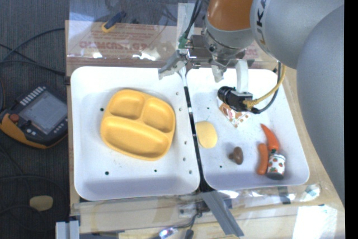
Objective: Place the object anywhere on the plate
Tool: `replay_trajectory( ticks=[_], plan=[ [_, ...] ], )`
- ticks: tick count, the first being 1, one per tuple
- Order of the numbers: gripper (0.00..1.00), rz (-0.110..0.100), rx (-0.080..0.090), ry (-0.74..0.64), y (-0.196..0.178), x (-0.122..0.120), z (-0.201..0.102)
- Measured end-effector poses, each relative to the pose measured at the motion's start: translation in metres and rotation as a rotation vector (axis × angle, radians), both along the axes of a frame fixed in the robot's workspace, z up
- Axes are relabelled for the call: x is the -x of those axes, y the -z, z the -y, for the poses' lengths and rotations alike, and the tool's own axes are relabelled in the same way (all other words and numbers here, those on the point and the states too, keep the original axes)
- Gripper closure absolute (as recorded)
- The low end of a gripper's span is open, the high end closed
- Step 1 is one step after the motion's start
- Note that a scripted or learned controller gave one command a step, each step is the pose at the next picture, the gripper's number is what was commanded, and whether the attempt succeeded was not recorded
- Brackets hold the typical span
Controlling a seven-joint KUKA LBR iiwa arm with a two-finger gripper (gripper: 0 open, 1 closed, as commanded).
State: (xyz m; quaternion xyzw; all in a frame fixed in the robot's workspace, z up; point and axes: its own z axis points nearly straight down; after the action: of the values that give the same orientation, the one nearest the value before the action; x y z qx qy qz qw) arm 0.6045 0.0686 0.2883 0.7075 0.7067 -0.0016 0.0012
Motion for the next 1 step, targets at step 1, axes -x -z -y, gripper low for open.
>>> replay_trajectory(
  ticks=[1],
  plan=[
    [1.00,-0.003,0.004,0.000,-0.0083,-0.0001,0.0006]
  ],
)
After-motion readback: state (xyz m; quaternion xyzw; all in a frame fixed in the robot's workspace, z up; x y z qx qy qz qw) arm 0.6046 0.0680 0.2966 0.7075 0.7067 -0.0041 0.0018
